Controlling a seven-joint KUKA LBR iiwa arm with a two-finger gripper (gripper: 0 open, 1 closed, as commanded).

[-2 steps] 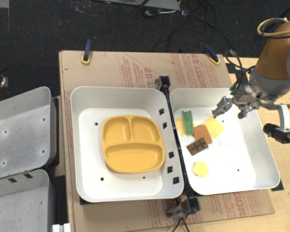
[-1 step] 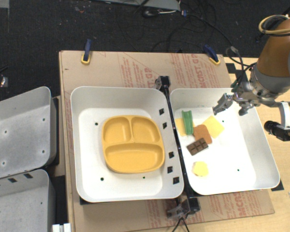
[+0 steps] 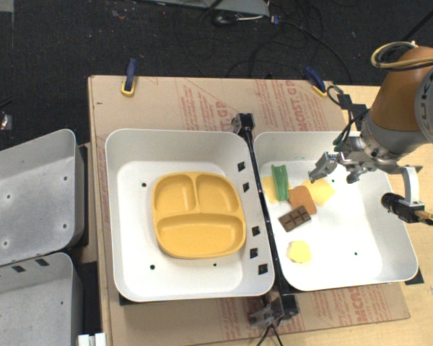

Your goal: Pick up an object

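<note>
In the right bin (image 3: 375, 254), several small items lie close together near its left side. They are a green block (image 3: 279, 176), an orange block (image 3: 302, 197), a yellow block (image 3: 322, 191), a brown chocolate-like bar (image 3: 296, 219) and a pale yellow round piece (image 3: 299, 251). My gripper (image 3: 338, 171) hangs over the bin's upper middle, just up and right of the yellow block. Its fingers are spread open with nothing between them.
The left bin (image 3: 130, 265) holds a yellow divided plate (image 3: 199, 215). A black divider with clips (image 3: 256, 207) runs between the bins. A black fitting (image 3: 402, 206) on a grey bracket sticks out below the arm at the right bin's right edge. Grey metal lids (image 3: 29, 193) lie left of the bench.
</note>
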